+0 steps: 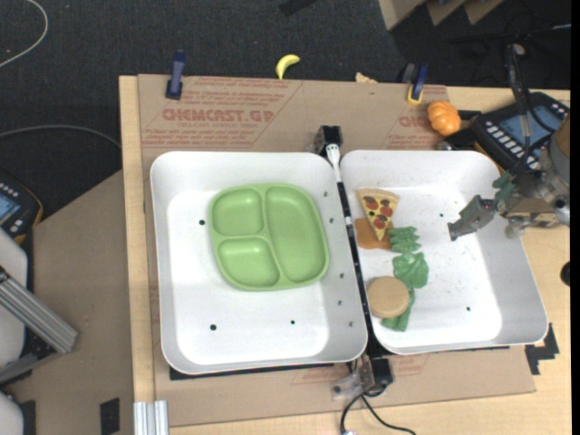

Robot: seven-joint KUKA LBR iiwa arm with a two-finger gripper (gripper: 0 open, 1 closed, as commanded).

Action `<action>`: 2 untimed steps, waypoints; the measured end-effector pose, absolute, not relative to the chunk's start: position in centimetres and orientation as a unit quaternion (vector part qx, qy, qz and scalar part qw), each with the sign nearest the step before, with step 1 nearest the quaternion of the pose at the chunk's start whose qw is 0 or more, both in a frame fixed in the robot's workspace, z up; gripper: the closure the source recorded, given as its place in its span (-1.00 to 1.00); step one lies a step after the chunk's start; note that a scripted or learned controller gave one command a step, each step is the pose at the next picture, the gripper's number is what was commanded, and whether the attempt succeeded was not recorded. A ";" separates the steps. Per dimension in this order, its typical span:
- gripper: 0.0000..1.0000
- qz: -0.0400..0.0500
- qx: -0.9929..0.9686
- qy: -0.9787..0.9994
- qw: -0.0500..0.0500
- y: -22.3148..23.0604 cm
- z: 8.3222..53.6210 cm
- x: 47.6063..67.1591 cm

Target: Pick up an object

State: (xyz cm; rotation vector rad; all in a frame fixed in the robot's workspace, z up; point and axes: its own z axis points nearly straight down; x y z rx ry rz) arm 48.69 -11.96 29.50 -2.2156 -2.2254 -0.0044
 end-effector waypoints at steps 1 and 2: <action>1.00 -0.001 -0.707 -0.708 0.000 -12.3 30.2 49.0; 1.00 -0.008 -0.704 -0.710 -0.008 -4.9 47.0 49.1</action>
